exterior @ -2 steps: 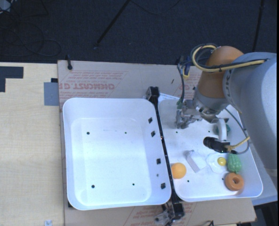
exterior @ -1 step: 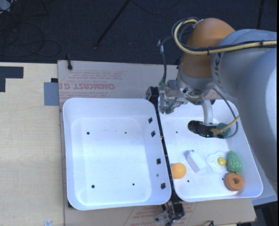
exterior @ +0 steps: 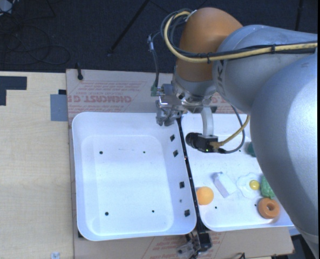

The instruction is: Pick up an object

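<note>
Bench, right bin point(exterior: 224, 223): grey block point(exterior: 221, 184) lying flat, long axis diagonal; hand point(exterior: 167, 117) above divider, opening unclear.

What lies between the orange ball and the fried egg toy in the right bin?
In the camera view, a small grey-white block lies between the orange ball and the fried egg toy.

Right bin point(exterior: 224, 223): far right side hidden under the arm point(exterior: 278, 107) | green object point(exterior: 266, 188): partly covered by the arm, kind not discernible | teal item point(exterior: 251, 149): only a sliver visible at the arm's edge | gripper point(exterior: 168, 117): finger state too small and dark to tell | surface point(exterior: 25, 171): cut off at left and bottom edges
</note>
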Robot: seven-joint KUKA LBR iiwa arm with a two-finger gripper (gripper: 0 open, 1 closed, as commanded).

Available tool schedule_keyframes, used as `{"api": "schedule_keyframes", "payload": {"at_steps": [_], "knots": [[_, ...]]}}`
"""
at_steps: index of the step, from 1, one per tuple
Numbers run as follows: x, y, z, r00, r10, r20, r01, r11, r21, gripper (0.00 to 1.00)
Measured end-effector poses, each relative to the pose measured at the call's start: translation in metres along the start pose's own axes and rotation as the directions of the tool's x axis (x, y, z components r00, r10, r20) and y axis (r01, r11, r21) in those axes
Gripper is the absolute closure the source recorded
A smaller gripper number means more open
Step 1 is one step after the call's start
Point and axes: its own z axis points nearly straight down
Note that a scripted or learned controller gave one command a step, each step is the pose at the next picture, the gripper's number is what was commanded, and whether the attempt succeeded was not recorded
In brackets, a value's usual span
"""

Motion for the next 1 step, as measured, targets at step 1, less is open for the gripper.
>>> {"api": "schedule_keyframes", "payload": {"at_steps": [1], "knots": [[0.0812, 0.0005, -0.0417, 1.0, -0.002, 0.0, 0.002, 1.0, -0.002, 1.0]]}}
